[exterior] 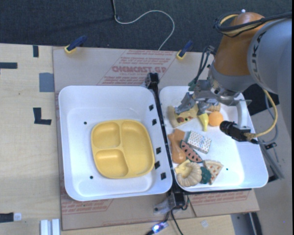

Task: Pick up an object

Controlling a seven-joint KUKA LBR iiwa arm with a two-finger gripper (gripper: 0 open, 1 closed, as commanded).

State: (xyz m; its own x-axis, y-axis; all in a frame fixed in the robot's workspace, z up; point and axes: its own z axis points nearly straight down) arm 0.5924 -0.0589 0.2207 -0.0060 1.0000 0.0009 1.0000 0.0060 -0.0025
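In the camera view, take the yellow tray (121, 148) in the left bin (68, 131) as your landmark: everything that matters sits to its right, across the divider, in the right bin (257, 173). The gripper (195, 102) hangs low over the far end of that bin, up and right of the tray, right above a yellow cheese-like wedge (182, 116), and you cannot tell from here whether the claw is spread or clenched, because the wrist and its housing cover the tips; nothing is visibly caught between them. The likeliest target, in your judgement, is that wedge or the yellow cone (203, 122) just beside it, with an orange ball (215, 119) a little farther right of the tray. The risk is crowding: these three lie close together near the bin's far wall, so a closing claw may pinch two at once, or nudge the ball so it rolls off. The wedge looks flat and angled, so it may slip out as the arm lifts. Nearer to you, right of the tray's lower edge, a checkered block (199, 141), a watermelon slice (191, 152) and a pale bun-like piece (188, 174) lie packed together; a sideways drag would shove into them. Watch the black cable (235, 130) near the wrist too, since it may snag on the bin's rim.
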